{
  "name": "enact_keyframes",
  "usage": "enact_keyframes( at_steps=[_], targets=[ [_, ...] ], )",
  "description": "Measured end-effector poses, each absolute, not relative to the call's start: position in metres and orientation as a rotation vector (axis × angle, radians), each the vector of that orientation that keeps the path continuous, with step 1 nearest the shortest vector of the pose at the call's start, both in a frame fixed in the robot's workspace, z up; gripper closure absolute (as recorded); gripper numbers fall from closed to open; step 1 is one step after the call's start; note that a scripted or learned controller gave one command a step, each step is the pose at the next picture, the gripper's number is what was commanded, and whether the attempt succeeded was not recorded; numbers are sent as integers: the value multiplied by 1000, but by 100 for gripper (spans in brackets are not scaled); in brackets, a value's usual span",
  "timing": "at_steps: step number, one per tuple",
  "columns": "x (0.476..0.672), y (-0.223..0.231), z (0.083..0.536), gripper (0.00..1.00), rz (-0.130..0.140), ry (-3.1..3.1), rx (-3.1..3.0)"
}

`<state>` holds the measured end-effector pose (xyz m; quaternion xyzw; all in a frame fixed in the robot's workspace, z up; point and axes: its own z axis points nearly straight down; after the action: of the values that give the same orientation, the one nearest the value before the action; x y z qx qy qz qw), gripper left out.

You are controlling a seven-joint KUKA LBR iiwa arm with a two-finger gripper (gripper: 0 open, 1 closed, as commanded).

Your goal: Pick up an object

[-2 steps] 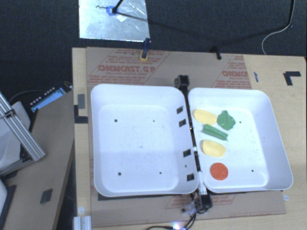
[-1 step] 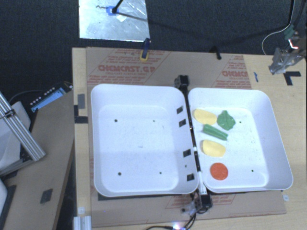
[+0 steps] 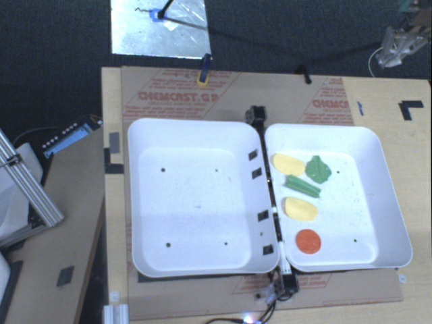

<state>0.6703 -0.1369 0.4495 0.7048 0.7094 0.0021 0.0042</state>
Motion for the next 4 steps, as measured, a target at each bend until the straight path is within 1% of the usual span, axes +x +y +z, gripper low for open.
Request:
enact_keyframes(
  at_steps=[1,2,3,4],
  targets=[
    [668,-211,427,100,-1,2214,2223],
    [645,-207,460,100,4,2219,2217],
    [670,-183,504,100,6,2223,2211],
    [642,-174,537,100,4,2223,2214]
  ],
)
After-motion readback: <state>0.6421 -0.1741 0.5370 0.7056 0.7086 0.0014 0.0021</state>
